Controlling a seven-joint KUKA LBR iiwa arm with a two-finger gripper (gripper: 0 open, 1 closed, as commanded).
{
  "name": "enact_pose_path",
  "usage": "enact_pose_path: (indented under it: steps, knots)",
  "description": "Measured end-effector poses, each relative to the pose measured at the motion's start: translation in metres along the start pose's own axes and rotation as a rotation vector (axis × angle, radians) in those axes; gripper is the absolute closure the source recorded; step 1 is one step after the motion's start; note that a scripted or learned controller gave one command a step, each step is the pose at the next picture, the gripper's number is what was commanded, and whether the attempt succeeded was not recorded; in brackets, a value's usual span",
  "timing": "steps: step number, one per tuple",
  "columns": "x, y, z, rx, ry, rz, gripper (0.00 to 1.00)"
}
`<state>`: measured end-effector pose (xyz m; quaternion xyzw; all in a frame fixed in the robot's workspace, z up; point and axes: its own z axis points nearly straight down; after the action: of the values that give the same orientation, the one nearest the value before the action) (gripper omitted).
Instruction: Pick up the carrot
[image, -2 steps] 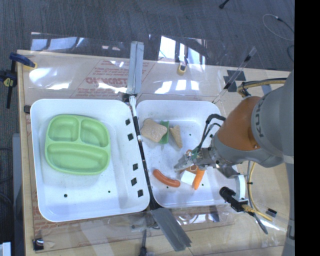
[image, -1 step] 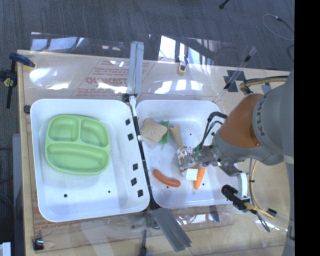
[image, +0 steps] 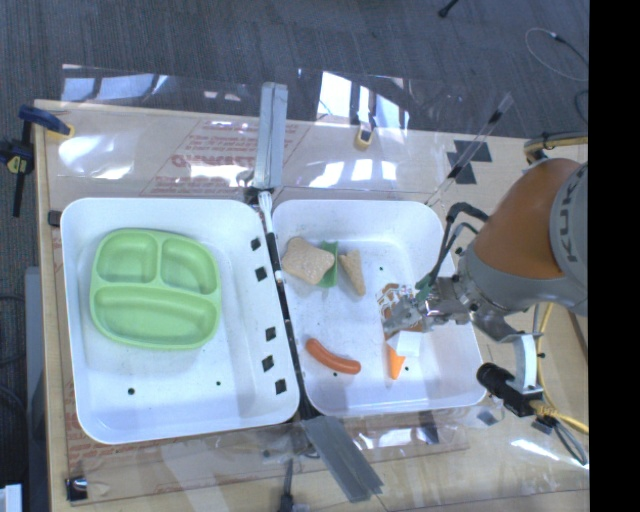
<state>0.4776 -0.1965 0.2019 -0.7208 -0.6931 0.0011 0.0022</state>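
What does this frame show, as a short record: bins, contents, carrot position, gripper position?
left bin: holds a green divided plate
right bin: holds bread slice, a green piece, wedge-shaped piece, sausage, carrot
carrot: lying near the right bin's front right, beside a white piece
gripper: low over the right bin, just behind the carrot
carrot held: not seen between the fingers

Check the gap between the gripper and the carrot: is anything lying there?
The camera view shows a small white block there, touching the carrot's upper end, just below the gripper. Nothing else lies between them.
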Motion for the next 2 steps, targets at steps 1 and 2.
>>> enact_pose_path:
  steps: [1,2]
  knots:
    - [0.000,0.000,0.000,0.000,0.000,0.000,0.00]
    - [-0.006,0.039,0.113,0.001,0.001,0.115,0.00]
